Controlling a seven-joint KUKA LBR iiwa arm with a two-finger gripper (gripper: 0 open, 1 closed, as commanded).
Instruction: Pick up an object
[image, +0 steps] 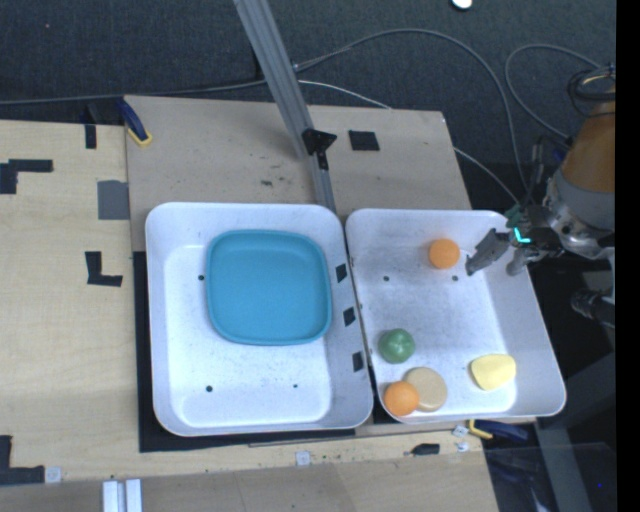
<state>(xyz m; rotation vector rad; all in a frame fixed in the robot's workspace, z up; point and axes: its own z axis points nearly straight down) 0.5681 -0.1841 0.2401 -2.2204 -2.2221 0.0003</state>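
The right bin holds an orange ball near its far side, a green ball at mid left, another orange ball and a beige round piece at the front left, and a yellow piece at the front right. My gripper hangs over the bin's far right edge, to the right of the far orange ball and apart from it. Its two dark fingers stand spread with nothing between them.
The left bin holds a blue square plate. A grey metal pole slants down to the gap between the bins. Cables run behind the right bin. The arm's orange band sits at the right edge.
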